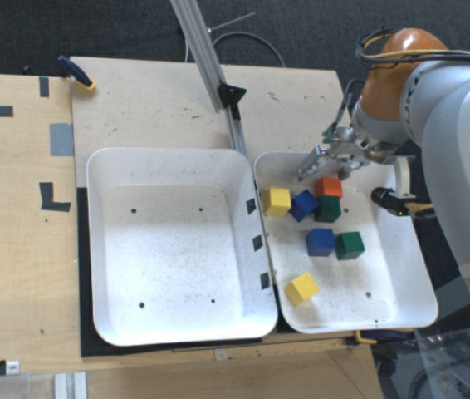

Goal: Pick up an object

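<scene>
You see the grey arm with its orange band reaching in from the right, its two-finger gripper (328, 166) hanging over the far end of the right-hand shallow white bin (405, 285). Whether its fingers are spread or closed, you cannot tell from this angle, and nothing shows between them. Just below the gripper sits a small orange cube (330, 187), stacked against a dark green cube (328, 209). Beside these lie a blue cube (303, 204) and a yellow cube (278, 200). Nearer the middle, a second blue cube (320, 241) touches a second green cube (350, 244). A second yellow cube (302, 288) lies apart, nearer you. The left-hand white bin (168, 248) stands alongside.
</scene>
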`<state>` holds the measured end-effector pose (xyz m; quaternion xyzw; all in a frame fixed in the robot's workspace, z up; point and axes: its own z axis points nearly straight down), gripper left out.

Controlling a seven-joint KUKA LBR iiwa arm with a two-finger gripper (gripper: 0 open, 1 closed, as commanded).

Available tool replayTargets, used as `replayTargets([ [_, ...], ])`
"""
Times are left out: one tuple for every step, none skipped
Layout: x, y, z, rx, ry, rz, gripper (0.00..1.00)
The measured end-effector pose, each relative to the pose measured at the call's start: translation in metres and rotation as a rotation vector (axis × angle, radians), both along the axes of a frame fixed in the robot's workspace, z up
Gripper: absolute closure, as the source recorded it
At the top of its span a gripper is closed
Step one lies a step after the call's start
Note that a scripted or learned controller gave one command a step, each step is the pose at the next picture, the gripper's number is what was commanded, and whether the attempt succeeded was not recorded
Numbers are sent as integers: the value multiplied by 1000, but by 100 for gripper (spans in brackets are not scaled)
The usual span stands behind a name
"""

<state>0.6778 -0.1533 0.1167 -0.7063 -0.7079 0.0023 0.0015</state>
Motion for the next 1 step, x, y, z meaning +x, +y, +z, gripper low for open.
replayTargets([
  [1,1,13,-1,-4,2,100],
])
